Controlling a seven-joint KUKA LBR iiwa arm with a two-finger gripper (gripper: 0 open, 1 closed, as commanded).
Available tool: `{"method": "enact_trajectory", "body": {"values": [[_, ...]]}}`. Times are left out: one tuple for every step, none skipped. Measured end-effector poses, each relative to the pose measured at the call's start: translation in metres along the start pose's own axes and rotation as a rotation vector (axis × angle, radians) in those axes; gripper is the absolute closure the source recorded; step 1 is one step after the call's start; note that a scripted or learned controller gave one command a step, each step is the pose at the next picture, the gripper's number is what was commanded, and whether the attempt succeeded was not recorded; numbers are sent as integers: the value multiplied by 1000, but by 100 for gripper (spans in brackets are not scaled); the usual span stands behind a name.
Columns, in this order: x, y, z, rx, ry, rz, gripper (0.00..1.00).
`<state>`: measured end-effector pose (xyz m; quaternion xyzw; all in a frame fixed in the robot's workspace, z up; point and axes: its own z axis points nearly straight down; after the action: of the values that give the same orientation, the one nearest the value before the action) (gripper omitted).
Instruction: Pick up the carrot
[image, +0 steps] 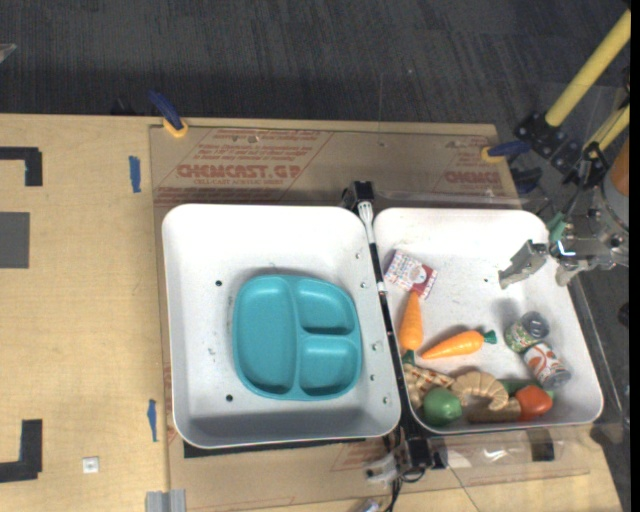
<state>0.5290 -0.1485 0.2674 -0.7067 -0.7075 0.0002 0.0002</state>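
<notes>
Hovering at the right rim of the right bin (480, 222), the gripper (527, 262) presents a grey fingertip over bare white floor; you cannot tell from this angle whether it is spread or closed, and nothing is seen held. The carrot (455, 345) lies on the bin floor below and to the left of it, well apart, green stem end pointing right. Note two likely faults. A second orange vegetable (411, 320) stands just beside the carrot's tip and could be taken instead. The croissant (481, 390) and green vegetable (441, 404) crowd the carrot's lower side, so a descending finger may strike them and roll the tapered body away. The small can (527, 330) sits near the stem. The left bin holds only a teal tray (268, 340).
</notes>
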Motion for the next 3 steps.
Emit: {"method": "enact_trajectory", "body": {"values": [[40, -31, 94, 5, 2, -11, 0], [28, -1, 178, -16, -5, 103, 0], [50, -45, 178, -15, -1, 228, 0]]}}
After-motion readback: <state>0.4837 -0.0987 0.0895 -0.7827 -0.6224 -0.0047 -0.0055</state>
